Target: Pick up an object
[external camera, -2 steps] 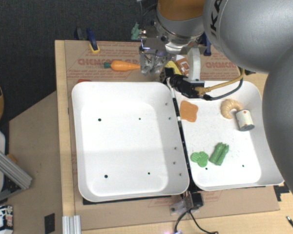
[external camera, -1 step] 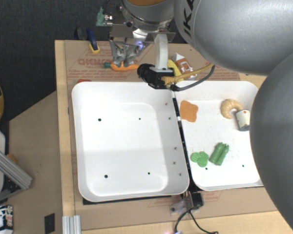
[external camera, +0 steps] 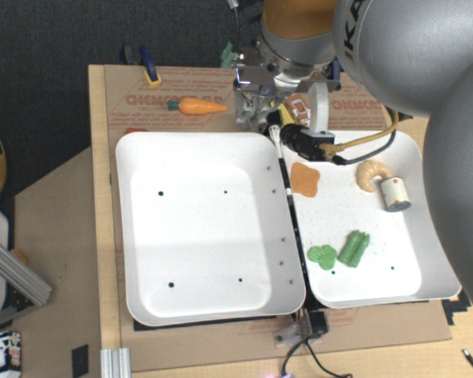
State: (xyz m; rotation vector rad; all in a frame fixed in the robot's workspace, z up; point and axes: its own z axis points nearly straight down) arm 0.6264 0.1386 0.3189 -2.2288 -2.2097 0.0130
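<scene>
white shallow right bin (external camera: 410, 286) holds a flat orange wedge (external camera: 304, 179) just below the pincer (external camera: 288, 124), grip state unclear; descend squarely.

The scene is brightly and evenly lit from above. The left bin (external camera: 205, 227) is nearly blown out across its upper half, while a soft grey shadow covers its lower half. The arm (external camera: 410, 38), in the upper right of the frame, shows a broad pale sheen on its grey shell. The upper left of the frame is dark and grainy. Focus is fair in the middle; small items in the right bin (external camera: 394, 278) have soft edges. The bench edges bow slightly near the frame borders.
</scene>
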